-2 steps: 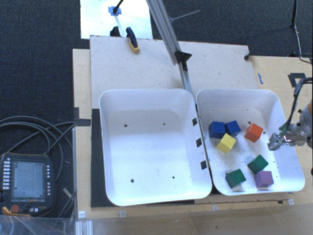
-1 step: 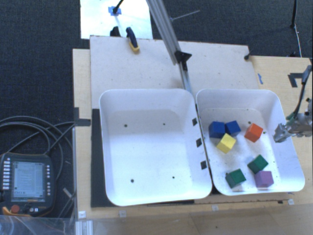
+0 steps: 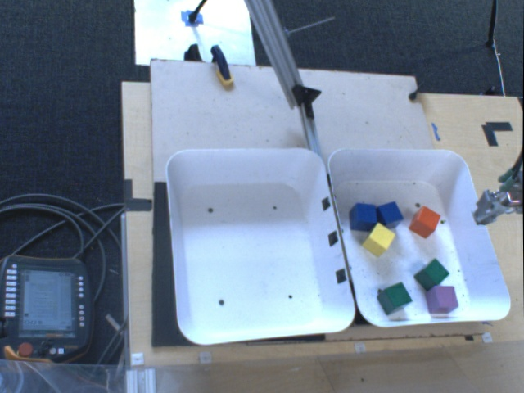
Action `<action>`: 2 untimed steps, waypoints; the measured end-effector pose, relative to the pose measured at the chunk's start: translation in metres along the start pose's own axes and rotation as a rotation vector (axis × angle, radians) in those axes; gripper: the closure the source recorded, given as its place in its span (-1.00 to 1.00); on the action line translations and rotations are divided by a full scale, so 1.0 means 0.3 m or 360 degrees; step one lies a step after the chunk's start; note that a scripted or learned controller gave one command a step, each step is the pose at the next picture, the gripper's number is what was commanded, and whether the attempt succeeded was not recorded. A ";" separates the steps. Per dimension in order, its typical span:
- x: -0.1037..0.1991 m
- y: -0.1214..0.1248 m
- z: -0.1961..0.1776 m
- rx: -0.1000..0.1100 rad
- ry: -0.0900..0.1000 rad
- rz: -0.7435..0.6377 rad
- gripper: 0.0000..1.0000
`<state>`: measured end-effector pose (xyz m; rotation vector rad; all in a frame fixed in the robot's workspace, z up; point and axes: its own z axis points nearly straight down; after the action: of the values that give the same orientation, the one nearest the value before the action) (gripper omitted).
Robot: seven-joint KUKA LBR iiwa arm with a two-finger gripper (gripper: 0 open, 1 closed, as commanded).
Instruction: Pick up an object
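The right bin [image 3: 458,170] holds several small blocks. Two blue blocks [image 3: 363,216] [image 3: 390,213] sit side by side, with a yellow block [image 3: 379,239] just below them. An orange block [image 3: 424,221] lies toward the right wall. Two green blocks [image 3: 395,297] [image 3: 431,273] and a purple block [image 3: 442,299] lie near the front. My gripper [image 3: 491,206] shows at the far right edge, over the bin's right rim, apart from all the blocks. Its tip is partly cut off by the frame edge.
The left bin [image 3: 184,178] stands beside the right one. A slanted metal rail [image 3: 278,47] crosses the back board down to the bins' shared wall. A teach pendant [image 3: 45,305] with cables lies at the lower left. A blue-yellow clamp [image 3: 221,65] sits at the board's back edge.
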<state>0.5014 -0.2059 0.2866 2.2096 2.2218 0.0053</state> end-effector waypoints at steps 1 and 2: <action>0.160 0.040 0.051 0.0008 0.0007 -0.0007 1.00; 0.328 0.074 0.098 0.0009 0.0008 -0.0009 1.00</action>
<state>0.5235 -0.1075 0.2570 2.2090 2.2332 0.0043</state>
